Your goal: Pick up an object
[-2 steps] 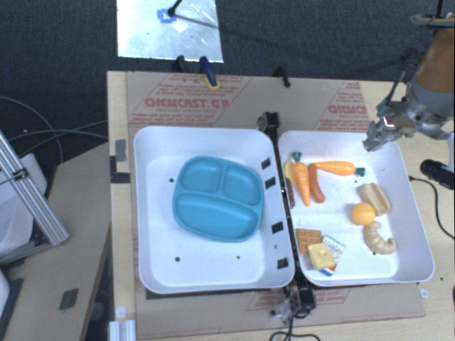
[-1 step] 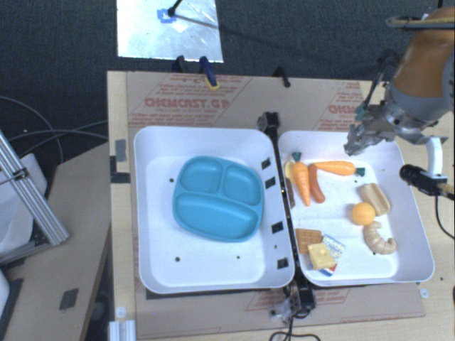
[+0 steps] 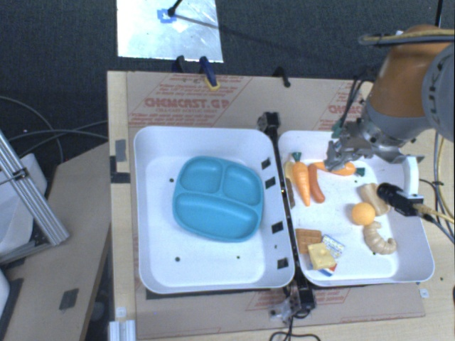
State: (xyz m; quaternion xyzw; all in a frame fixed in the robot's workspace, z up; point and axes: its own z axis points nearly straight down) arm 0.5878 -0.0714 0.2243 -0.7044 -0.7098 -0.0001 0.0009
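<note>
I've got the gripper (image 3: 340, 155) low in the right bin (image 3: 419, 261), at the back, right over a small orange item (image 3: 344, 168) next to the two carrots (image 3: 307, 182). Can't tell grip state from this angle. Nothing looks lifted yet: orange ball (image 3: 363, 213), peanut-shaped pc (image 3: 379, 239), crackers (image 3: 308, 239) all lie on the bin floor. Blue tray (image 3: 219, 197) sits alone in the left bin (image 3: 153, 261). My read: approach done, grasp and lift still to go.

Fixed overhead camera, slanted down, both bins (image 3: 213, 137)
</note>
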